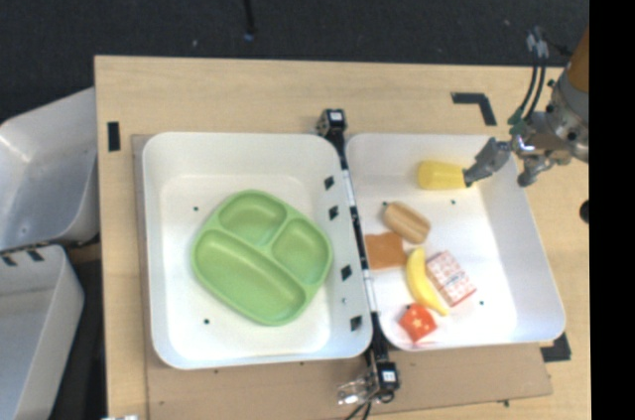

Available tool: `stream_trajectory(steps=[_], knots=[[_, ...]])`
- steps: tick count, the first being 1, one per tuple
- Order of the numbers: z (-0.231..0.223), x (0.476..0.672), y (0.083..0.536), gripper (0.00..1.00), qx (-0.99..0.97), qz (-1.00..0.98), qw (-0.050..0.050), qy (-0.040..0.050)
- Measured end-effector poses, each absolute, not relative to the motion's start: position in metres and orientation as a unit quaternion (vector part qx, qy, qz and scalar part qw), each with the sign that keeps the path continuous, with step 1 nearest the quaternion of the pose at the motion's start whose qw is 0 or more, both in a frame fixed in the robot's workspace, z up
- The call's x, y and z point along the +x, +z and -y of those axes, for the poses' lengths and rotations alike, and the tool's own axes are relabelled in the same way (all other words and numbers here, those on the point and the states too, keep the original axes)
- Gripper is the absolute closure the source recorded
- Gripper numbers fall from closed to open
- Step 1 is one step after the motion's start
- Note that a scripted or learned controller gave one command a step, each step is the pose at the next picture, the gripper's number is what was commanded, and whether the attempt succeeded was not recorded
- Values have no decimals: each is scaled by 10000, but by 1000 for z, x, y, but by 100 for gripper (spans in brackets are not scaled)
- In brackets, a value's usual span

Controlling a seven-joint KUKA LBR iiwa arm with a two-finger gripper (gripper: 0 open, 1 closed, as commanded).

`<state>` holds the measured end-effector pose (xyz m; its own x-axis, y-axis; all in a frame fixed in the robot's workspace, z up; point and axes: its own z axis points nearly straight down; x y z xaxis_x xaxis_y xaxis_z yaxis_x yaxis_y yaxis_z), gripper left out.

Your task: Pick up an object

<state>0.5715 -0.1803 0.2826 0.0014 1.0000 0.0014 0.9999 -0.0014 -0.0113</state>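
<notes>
The right bin [516,239] holds several toy foods: a yellow block [440,175] at the back, a tan bun [407,220], a brown square slice [385,251], a banana [421,281], a white and pink carton [450,278] and a red piece [419,323] at the front. My gripper [508,164] hangs over the bin's back right part. It is open with nothing between its fingers. Its left finger [483,160] points down toward the right end of the yellow block and stops just beside it.
A green divided plate [263,255] lies in the left bin [159,210]. A black-clipped divider [347,229] runs between the two bins. The arm's wrist [568,125] stands over the bench's right edge, and a white container [40,180] sits off the bench at the left.
</notes>
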Motion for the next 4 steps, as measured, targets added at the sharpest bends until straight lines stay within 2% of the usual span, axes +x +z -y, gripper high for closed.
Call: stream_trajectory(steps=[1,2,4], knots=[[180,573,290,0,-7069,7073,-8,-4],[174,568,231,0,-7071,7071,11,15],[181,566,147,0,-7081,7061,0,12]])
